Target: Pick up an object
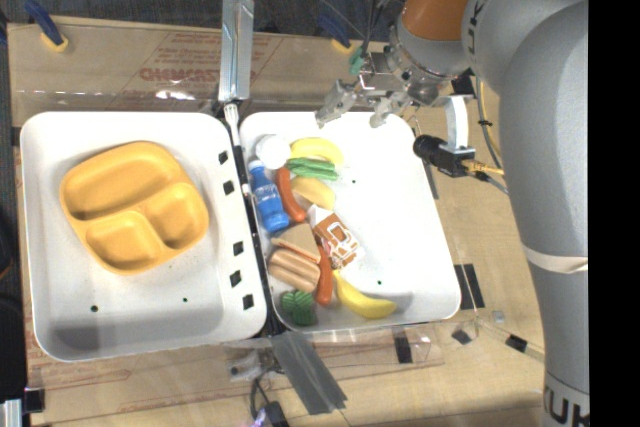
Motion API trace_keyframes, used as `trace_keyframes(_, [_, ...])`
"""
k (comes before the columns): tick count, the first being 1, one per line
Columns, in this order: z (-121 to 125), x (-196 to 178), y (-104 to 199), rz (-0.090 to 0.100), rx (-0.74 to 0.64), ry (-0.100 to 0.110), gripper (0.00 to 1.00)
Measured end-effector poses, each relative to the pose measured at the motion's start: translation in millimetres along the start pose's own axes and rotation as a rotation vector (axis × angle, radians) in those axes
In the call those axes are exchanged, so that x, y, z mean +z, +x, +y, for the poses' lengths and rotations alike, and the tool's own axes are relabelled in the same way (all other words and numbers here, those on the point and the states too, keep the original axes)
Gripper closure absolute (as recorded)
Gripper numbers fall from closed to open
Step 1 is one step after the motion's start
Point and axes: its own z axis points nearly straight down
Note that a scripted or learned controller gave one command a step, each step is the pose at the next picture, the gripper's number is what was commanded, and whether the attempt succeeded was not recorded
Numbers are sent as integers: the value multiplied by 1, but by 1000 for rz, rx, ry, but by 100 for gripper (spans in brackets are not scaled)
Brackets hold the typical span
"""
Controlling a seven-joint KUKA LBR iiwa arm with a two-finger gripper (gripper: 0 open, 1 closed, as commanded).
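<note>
Your tool (362,111) is hovering over the far edge of the right-hand shallow white plastic bin (425,245), its two fingers spread apart and pinching nothing. You are seeing the big grey arm with the orange band (520,65) reaching in above it from the right.

On the brown surface (130,55) two white bins are sitting side by side. The left bin (45,215) is carrying one yellow moulded tray with three compartments (133,203). Everything you could pick is lying in the right bin, crowded against its left wall, well apart from where the tool is hanging.

Counting there, you are looking at: two yellow toy bananas, one near the front (366,300) and one toward the back (316,151); one pale hot-dog bun with sausage (294,265); one blue plastic bottle with a white cap (266,195); one orange-and-white printed packet (338,241); one green toy vegetable (298,307).

My judgement on the risk: the pieces are touching and overlapping, so a descending finger may be landing on a neighbour, nudging the heap, or closing on two things at once. Rounded plastic is also likely to be slipping out of a pinch, and anything lying tight to the wall is leaving little room for a finger.
</note>
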Motion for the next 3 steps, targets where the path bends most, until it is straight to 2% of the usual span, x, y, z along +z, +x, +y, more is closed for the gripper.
trace_keyframes(1, [-51, 114, 30, 2, -197, 4, 0])
trace_keyframes(2, [-38, 154, -13, 0, -376, -2, 0])
trace_keyframes(3, [2, 157, 14, 2, -100, 12, 0])
